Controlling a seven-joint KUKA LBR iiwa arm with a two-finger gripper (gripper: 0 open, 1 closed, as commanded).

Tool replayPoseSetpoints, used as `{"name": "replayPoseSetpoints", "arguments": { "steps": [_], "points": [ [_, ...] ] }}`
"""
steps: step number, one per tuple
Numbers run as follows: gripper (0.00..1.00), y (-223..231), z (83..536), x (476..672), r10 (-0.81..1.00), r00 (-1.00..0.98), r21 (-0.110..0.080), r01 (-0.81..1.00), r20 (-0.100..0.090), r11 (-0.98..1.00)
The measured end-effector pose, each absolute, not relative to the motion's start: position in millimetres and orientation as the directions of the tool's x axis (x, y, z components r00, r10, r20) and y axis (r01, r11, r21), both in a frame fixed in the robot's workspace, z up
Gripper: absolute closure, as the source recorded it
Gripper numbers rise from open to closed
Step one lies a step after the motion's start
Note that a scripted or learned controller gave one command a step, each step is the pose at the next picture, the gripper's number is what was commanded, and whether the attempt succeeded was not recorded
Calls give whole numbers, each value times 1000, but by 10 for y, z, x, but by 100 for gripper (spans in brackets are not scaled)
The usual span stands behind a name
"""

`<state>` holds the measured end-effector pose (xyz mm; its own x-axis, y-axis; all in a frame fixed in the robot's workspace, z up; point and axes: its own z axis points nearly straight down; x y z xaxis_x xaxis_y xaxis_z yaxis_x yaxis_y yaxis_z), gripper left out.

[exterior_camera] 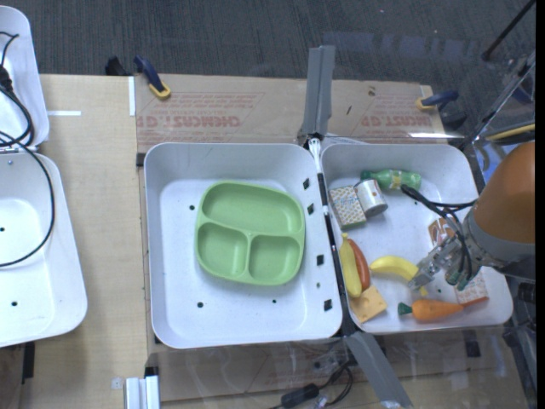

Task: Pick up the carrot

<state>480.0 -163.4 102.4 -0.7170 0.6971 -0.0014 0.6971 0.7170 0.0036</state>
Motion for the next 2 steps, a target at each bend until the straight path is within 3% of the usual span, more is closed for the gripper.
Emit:
{"name": "replayPoseSetpoints", "arguments": {
  "steps": [1,2],
  "points": [
    [100,-1238,1914,5038,689,-725,1,689,-2,725],
    [0,-1240,1914,5036,690,-724,1,690,-1,724]
  ]
}}
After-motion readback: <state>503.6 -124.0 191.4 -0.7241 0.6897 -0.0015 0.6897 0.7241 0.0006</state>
